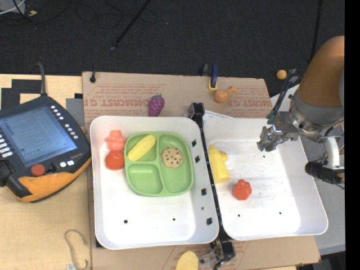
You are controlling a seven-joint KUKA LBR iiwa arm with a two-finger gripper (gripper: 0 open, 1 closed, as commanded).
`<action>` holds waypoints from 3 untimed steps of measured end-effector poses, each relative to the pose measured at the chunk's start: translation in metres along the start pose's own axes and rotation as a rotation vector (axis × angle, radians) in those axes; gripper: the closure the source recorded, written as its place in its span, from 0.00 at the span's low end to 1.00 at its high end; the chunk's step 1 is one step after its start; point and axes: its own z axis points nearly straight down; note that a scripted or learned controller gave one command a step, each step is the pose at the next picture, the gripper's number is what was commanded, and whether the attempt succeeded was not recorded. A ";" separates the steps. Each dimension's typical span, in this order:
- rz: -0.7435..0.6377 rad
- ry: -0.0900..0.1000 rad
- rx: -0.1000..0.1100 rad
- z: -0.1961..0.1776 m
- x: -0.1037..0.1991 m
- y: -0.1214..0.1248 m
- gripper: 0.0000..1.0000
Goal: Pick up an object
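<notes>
The right bin [292,207] holds a yellow bottle [219,163] lying against its left wall and a small red pepper-like toy [242,190] near the middle. My gripper [266,142] hangs over the upper right part of this bin, up and to the right of the red toy and well apart from both objects. Nothing shows between its fingers. The left bin [112,218] carries a green divided plate [159,163] with a yellow corn cob [140,147] and a cookie [172,157] on it. Beside the plate stands an orange-red toy [115,149].
A teach pendant [39,145] lies on the bench at the left. A purple grape toy [156,104] and an orange toy [224,94] rest on the cardboard behind the bins. A yellow object [187,260] sits at the front edge. A metal hook [76,246] lies front left.
</notes>
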 end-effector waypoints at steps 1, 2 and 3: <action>-0.001 0.000 -0.002 -0.001 0.051 0.012 1.00; -0.001 0.000 0.001 -0.005 0.104 0.003 1.00; 0.003 -0.002 -0.001 -0.005 0.107 0.005 1.00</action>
